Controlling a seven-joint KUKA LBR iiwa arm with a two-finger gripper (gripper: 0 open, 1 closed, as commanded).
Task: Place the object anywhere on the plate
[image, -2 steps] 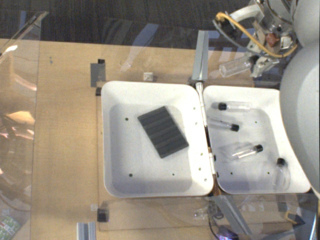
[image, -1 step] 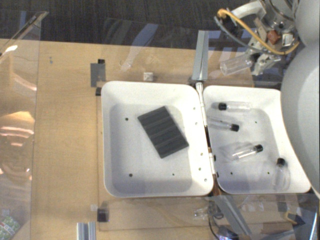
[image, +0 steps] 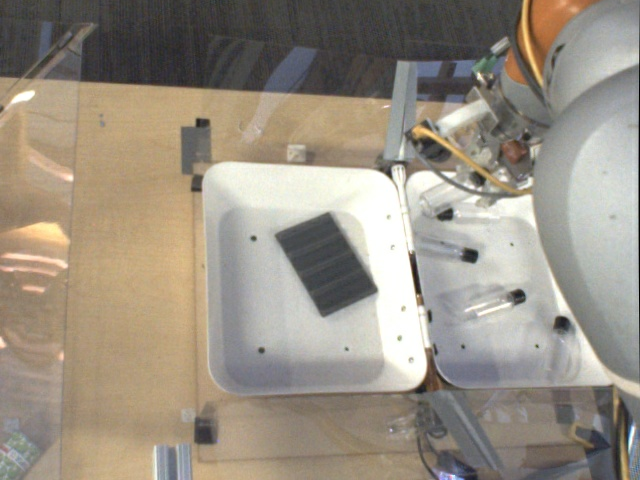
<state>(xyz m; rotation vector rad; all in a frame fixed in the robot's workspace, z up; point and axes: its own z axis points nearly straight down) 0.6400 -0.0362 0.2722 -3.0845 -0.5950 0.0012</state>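
The gripper (image: 478, 163) hangs over the far edge of the right bin (image: 530, 368), and I cannot tell whether it is open or closed. The clear vials (image: 488, 302) with black caps lie just below it, long axes running left-right. The dark ridged plate (image: 326, 264) lies leftward, slanted in the left bin (image: 230, 358).

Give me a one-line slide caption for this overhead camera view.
Grey arm above right bin of clear vials; dark ridged plate in left bin.

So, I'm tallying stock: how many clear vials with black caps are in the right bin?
4: vial at back, vial below it, vial mid-bin, vial beside the arm, which may hide more.
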